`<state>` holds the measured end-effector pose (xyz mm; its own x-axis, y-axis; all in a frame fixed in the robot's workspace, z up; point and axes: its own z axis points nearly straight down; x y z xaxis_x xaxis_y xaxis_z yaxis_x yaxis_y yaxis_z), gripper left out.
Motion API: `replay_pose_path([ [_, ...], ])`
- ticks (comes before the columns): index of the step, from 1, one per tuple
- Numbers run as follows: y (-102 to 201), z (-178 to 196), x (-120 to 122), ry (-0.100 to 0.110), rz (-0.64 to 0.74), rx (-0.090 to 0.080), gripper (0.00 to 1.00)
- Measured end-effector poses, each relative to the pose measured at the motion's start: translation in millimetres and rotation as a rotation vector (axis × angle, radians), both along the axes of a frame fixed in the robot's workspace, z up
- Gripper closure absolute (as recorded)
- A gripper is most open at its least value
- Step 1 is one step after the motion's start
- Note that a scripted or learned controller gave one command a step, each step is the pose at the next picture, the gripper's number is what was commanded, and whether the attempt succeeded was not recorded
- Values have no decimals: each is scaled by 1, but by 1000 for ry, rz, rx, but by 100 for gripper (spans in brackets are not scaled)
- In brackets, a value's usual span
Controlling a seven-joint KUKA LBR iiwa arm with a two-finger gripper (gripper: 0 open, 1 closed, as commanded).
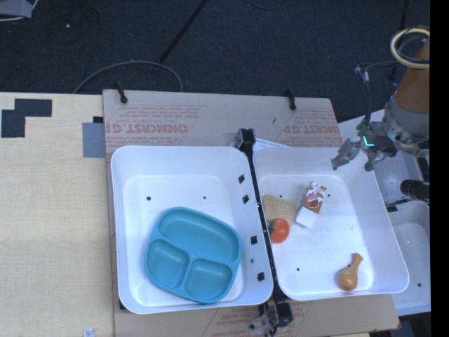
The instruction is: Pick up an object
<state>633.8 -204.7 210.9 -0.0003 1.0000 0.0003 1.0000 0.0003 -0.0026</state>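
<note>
Both white bins (133,181) look like smooth, faintly glossy plastic. At lower left the blue divided tray (193,253) is matt plastic. Plain brown printed cardboard (210,118) sits beneath, pale wood-grain bench (49,216) at left. The gripper (358,154) at upper right shows dull grey metal.

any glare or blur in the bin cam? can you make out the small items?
Camera view: even light, soft shadows; mild washout on the white right bin. Blue tray, orange ball and wooden piece read clearly. Gripper at the bin's top right corner is small and slightly soft.
</note>
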Motion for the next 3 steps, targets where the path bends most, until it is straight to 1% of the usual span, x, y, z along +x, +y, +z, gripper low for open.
replay_pose_path([
  [1,0,1,0,-2,0,0,0],
  [2,0,-42,-2,3,0,1,0],
  [3,-7,-92,5,-1,0,1,0],
])
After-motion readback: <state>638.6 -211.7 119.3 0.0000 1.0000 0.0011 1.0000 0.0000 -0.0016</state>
